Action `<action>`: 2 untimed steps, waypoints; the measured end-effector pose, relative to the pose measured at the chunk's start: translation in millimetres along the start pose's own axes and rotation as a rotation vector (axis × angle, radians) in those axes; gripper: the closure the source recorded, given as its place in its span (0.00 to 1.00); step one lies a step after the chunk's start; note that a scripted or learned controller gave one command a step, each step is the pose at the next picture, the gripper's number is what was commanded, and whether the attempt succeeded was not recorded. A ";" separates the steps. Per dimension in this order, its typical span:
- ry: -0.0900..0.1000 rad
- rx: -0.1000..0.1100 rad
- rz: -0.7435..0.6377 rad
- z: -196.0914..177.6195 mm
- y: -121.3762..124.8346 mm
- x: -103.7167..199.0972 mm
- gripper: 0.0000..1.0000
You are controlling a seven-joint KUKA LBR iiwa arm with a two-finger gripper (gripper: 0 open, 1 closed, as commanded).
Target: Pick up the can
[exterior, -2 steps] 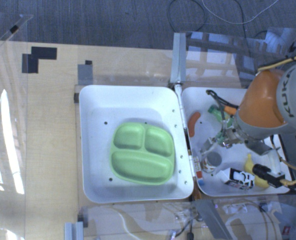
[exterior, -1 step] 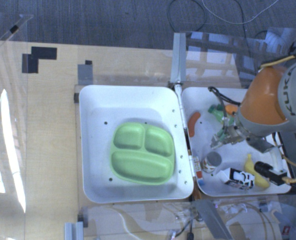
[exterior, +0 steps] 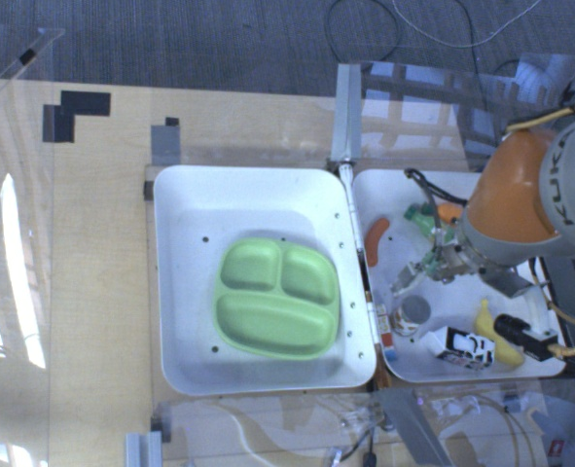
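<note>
The can (exterior: 413,312) is a small cylinder with a grey top, standing upright near the front left of the right bin (exterior: 365,195). My gripper (exterior: 420,271) hangs just behind and above it, a short way apart from it in the view. Nothing shows held in the gripper. The grey arm with its orange band (exterior: 509,197) reaches in from the right and hides the back right part of the bin.
In the right bin, a red-orange sausage shape (exterior: 376,233) lies by the left wall. A green item (exterior: 421,217) and an orange item (exterior: 449,210) sit at the back, a yellow banana (exterior: 489,331) and a black-and-white box (exterior: 465,346) at the front. A green divided plate (exterior: 277,298) lies in the left bin (exterior: 185,261).
</note>
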State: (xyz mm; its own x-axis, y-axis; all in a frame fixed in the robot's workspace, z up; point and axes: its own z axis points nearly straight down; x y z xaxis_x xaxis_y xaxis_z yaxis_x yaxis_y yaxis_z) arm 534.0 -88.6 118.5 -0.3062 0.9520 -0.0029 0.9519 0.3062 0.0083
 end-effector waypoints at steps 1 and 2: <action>-0.001 0.000 0.037 -145.1 32.7 -15.5 0.00; 0.002 0.006 0.091 3.0 -7.6 -3.0 0.00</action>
State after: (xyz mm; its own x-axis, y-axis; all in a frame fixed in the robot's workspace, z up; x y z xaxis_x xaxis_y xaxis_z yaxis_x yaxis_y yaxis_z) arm 527.7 -93.8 115.4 -0.2180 0.9760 -0.0007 0.9759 0.2180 0.0029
